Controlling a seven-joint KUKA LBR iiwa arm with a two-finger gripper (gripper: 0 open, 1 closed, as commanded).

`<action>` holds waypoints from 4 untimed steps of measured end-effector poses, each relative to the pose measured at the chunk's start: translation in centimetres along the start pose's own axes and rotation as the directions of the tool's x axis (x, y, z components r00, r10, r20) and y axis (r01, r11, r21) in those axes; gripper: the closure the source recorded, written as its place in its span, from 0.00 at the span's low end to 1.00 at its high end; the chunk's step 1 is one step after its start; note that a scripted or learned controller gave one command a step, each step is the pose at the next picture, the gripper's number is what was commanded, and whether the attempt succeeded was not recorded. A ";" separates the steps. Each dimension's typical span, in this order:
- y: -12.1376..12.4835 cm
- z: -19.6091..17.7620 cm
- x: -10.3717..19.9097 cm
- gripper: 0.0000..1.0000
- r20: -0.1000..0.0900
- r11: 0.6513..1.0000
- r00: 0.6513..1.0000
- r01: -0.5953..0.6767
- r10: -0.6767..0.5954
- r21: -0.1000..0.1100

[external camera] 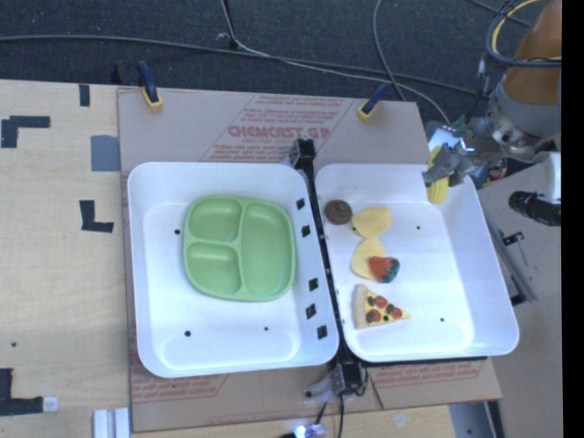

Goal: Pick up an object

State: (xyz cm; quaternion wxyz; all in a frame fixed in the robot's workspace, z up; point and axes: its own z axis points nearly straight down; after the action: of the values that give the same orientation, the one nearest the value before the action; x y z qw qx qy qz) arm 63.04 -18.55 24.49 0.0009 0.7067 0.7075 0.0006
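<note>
The claw (444,173) is gripping a small yellow object (439,188) over the right white bin's (474,272) upper-right rim.

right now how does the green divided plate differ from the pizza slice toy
The green divided plastic plate lies in the left white bin; the triangular pizza slice toy lies in the right white bin. The plate is far larger, taking up much of its bin's floor, while the slice is a small piece. The plate is one plain green; the slice is tan with red and dark toppings. Both lie flat.
</note>
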 end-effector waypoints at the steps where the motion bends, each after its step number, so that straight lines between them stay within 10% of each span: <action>1: -0.9 -0.7 5.2 1.00 -0.002 1.000 1.000 0.004 -0.004 0.004; 4: -4.3 1.1 21.5 1.00 -0.002 1.000 1.000 0.005 -0.005 0.005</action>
State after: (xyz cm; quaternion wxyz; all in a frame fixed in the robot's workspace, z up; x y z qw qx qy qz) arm 58.68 2.94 23.41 -0.0016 0.7048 0.7094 -0.0005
